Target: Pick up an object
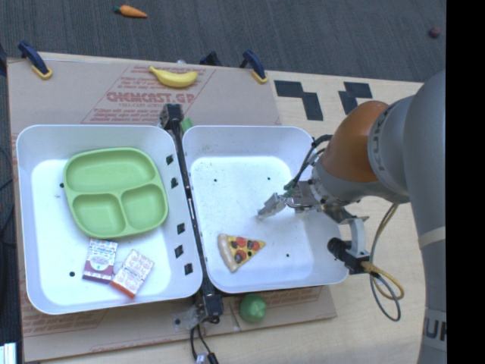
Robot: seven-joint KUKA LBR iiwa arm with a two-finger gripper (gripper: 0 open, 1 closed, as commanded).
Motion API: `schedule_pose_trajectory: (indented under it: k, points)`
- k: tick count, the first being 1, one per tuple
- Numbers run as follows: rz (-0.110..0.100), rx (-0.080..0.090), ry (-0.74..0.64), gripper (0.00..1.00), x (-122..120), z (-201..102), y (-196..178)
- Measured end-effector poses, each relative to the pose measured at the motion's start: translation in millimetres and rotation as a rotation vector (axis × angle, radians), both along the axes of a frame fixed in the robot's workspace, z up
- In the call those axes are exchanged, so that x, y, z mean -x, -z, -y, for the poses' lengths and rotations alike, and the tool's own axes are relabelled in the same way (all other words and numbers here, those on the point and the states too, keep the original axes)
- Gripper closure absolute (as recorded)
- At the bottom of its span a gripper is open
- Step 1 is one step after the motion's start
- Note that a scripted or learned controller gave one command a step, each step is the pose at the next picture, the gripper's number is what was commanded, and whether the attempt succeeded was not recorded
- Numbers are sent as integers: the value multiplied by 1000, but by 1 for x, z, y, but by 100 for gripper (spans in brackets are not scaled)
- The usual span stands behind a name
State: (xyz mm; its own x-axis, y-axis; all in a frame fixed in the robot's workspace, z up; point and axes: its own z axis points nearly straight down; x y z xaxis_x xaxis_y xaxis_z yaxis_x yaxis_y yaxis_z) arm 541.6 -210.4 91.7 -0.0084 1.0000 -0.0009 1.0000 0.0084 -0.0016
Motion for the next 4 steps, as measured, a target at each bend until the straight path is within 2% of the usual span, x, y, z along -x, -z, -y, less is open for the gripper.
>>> schedule_pose_trajectory:
  k: [1,2,3,4]
  points:
    - [1,-2,4,0,-93,0,-1]
    - [0,-2,5,0,-76,0,-25]
    - [1,-2,4,0,-93,0,-16]
    - [2,-2,3,0,-100,0,-13]
